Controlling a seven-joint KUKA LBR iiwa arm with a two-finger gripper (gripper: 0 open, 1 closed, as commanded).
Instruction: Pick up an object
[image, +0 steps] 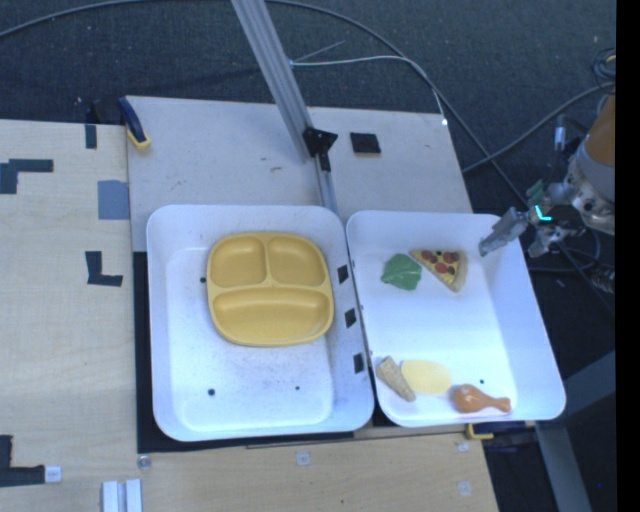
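Note:
The right bin (520, 300) holds a green leaf-shaped toy (402, 271) and a pizza slice (442, 266) at its far end. Along its near end lie a tan bread piece (395, 378), a pale yellow disc (426, 376) and an orange drumstick (478, 400). My gripper (522, 238) hangs over the far right rim of this bin, to the right of the pizza slice. It is open, with nothing between its fingers (497, 238).
The left bin (170, 330) carries a yellow divided plate (270, 288). A metal pole (285, 85) rises behind the bins. Cables trail across the dark floor at the upper right. A blue and yellow clamp (133, 124) sits at the bench's far left corner.

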